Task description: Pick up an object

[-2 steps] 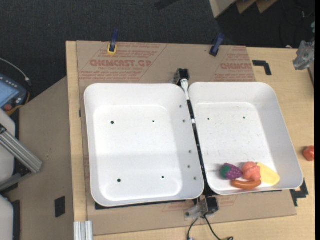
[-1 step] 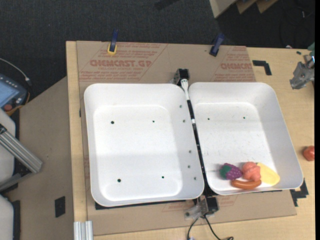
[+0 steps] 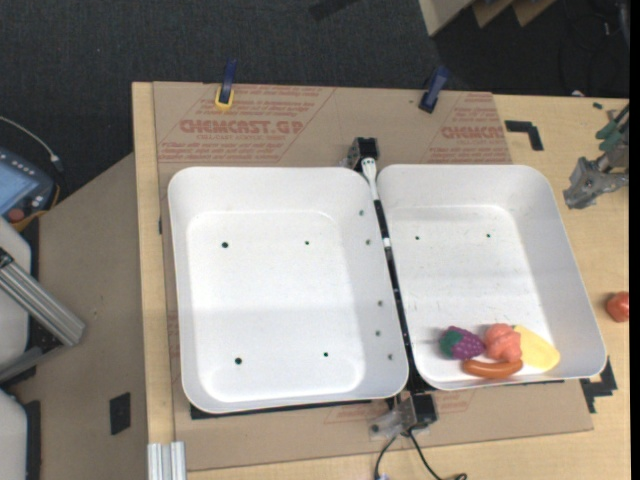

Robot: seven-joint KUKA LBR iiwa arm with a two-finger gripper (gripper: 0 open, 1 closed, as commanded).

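The bench carried two white bins side by side on a cardboard sheet [image 3: 300,118] printed with red lettering. Two blue clips [image 3: 434,88] sat at the sheet's far edge.

The left bin [image 3: 185,268] showed a bare white floor with four small dark dots.

The right bin [image 3: 470,268] held four toy foods, all crowded into its near right corner. Purple grapes [image 3: 462,343] lay leftmost. A red-orange piece [image 3: 503,341] sat just beside them, touching a yellow piece [image 3: 540,352] on its right. An orange sausage [image 3: 492,369] lay along the near wall, in front of the other three and touching the red-orange piece.

The gripper [image 3: 592,181] stood outside the right bin, beyond its right rim near the far corner and well apart from the toys. It was small and partly cut off at the view's edge; whether it was apart or together could not be told. Nothing was seen in its grasp.

A small orange item [image 3: 618,306] showed at the right edge of the view, beside the right bin (its identity could not be determined).
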